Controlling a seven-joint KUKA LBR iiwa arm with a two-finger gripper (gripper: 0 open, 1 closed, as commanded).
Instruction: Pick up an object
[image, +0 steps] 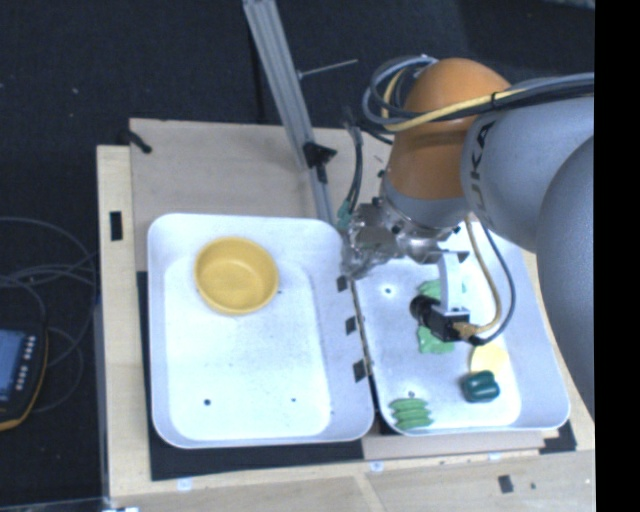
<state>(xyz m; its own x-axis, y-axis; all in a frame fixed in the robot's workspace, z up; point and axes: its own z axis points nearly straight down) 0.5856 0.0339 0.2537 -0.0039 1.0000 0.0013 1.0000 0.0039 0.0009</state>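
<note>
Claw (362, 250) sits low at the upper-left corner of the right bin (535, 330), right by the divider where the two bins meet. We can't tell its state from this angle; the wrist body covers it. We see nothing between any fingers, so we make no claim of a grasp.

Arm (520, 150) comes in from the right, grey links with the orange band (445, 120) just above the wrist, cables looped over the top of it.

Right bin contents, moving out from the claw:
- light green object (432, 338) near the bin's middle, partly covered by a black cable fitting (437, 318) hanging off the wrist
- yellow piece (490, 356) just right of and below the green one, partly hidden
- dark green block (479, 386) just below the yellow piece, toward the near right corner
- green ridged item (410, 411) at the near edge of the bin, left of the dark block

All four lie apart from the claw, none touching it as far as we can see.

Left bin (250, 390) holds a yellow bowl (236, 276), upright, in its far-left part, well apart from the claw.

Both bins sit side by side on the counter (200, 150). A grey metal rail (285, 90) runs at a slant from the top of the view down toward the bins' shared far corner.
</note>
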